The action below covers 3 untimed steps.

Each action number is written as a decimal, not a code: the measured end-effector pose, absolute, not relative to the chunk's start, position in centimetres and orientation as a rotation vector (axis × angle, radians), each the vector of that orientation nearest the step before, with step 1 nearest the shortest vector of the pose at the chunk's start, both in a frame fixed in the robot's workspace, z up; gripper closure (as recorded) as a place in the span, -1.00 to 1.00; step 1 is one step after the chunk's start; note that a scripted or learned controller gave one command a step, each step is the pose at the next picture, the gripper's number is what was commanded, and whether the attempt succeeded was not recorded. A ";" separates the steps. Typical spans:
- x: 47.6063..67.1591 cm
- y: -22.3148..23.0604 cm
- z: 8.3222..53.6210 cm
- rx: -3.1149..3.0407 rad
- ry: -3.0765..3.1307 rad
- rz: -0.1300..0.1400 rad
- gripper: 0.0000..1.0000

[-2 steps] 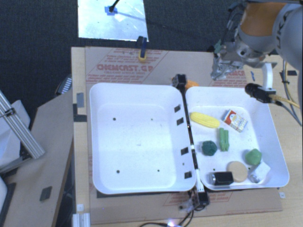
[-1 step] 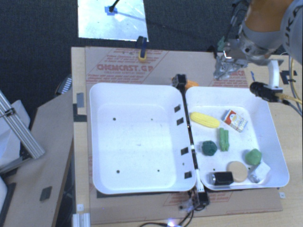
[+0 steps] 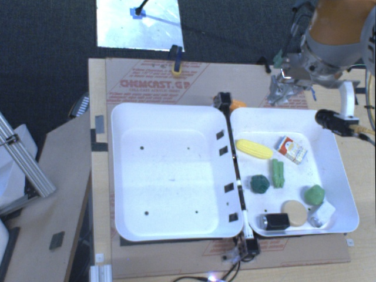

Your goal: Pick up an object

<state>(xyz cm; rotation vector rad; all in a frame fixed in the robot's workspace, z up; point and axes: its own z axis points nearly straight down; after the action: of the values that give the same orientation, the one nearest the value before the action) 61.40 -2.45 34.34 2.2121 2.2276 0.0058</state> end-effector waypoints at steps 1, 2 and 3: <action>55.7 -1.7 38.6 2.211 2.226 0.009 1.00; 52.0 7.4 46.6 2.202 2.235 0.018 1.00; 48.6 9.8 50.4 2.212 2.227 0.009 1.00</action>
<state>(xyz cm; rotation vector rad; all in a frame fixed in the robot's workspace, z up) 48.56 9.75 50.40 2.2118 2.2272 0.0087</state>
